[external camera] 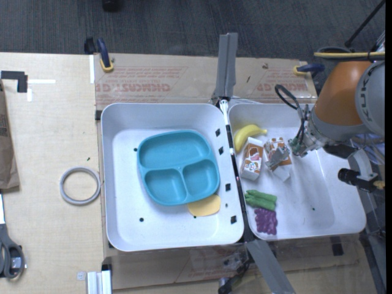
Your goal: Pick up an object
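A wooden bench [49, 133] carries two shallow white bins side by side, seen from above at a slant. The right bin [318, 213] serves as the landmark. A grey arm with an orange band [343, 90] reaches over its far right corner, and the end effector [280, 157] hangs low over the bin's upper middle, above a small carton there. Whether it is apart or together cannot be told, because it blurs into the items beneath it.

Along the right bin's left side lie the candidate objects: a yellow banana [247, 134] nearest the far wall, a white snack carton [252, 161] just below it, a green pea pod [261, 198] lower down, and a purple grape bunch [266, 220] closest to the near wall.

Left of the right bin, the left bin [122, 225] holds a blue divided plate [177, 167] with a yellow piece [205, 207] touching its near edge. Farther left, a grey tape ring [80, 185] lies on the bench.
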{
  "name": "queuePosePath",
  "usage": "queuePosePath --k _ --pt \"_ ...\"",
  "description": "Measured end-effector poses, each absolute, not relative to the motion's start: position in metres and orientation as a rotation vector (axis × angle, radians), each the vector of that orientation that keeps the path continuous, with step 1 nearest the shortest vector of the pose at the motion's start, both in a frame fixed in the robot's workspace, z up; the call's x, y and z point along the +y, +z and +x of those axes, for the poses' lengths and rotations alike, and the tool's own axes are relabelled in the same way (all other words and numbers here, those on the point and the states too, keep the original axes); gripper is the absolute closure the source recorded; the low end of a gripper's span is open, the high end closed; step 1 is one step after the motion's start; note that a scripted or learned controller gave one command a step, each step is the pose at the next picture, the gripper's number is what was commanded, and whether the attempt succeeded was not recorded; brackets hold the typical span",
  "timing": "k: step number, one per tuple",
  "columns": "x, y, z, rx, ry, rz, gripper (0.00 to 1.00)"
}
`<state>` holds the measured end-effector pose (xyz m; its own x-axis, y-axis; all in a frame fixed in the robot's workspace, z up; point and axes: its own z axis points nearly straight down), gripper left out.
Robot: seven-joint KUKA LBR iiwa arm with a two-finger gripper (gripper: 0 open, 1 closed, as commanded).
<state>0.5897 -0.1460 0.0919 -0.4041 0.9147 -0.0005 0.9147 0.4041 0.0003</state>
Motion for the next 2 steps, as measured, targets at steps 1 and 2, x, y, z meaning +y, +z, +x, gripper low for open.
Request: queuePosePath --k 1,2 --pt "-0.147 0.102 0.590 2.626 0.002 1.719 1.00" --pt "-0.065 0.192 0.622 2.626 0.000 1.723 1.00"
